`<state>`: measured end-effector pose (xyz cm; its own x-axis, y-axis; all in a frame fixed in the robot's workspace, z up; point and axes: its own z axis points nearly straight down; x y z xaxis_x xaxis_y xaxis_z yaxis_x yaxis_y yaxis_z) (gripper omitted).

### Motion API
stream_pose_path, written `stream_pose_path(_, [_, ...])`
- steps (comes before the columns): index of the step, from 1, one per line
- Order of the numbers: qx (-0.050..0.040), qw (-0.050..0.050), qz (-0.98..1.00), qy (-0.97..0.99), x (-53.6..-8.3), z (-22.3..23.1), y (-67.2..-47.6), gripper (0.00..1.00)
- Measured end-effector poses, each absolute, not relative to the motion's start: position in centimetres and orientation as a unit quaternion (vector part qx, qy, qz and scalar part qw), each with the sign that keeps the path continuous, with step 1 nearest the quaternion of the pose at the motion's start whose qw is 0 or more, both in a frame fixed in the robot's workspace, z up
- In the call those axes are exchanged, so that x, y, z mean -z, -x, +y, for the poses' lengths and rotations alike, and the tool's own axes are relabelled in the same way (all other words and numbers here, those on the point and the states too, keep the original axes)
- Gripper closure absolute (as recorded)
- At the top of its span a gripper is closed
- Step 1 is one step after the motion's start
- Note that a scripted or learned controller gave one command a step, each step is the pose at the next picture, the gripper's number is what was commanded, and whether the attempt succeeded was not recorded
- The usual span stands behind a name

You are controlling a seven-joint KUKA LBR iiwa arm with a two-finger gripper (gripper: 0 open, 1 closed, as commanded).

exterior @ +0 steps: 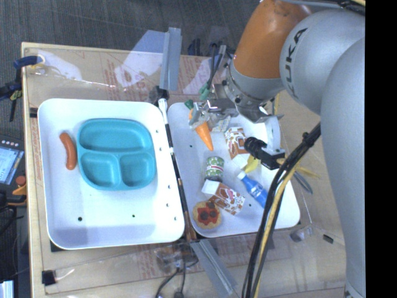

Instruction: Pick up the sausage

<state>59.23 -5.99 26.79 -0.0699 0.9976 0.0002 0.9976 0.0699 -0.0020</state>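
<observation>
The sausage (69, 150), orange-red and slim, lies in the left bin (56, 216) between its left wall and a blue divided tray (118, 153). My gripper (205, 112) hangs over the top of the right bin (282, 213), far to the right of the sausage, just above an orange carrot (205, 135). The arm's orange band and grey body cover much of the right bin's far side.
The right bin holds a green-banded can (214, 166), a patterned packet (236, 141), a blue and yellow tube (252, 187), a second packet (227, 198) and a small pizza toy (207, 214). A black cable (273, 197) crosses that bin.
</observation>
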Motion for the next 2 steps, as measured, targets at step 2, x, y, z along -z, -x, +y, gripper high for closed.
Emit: stream_pose_path(2, [-0.0017, 0.001, -0.783, 0.622, -41.96, 10.00, -53.64, 1.00])
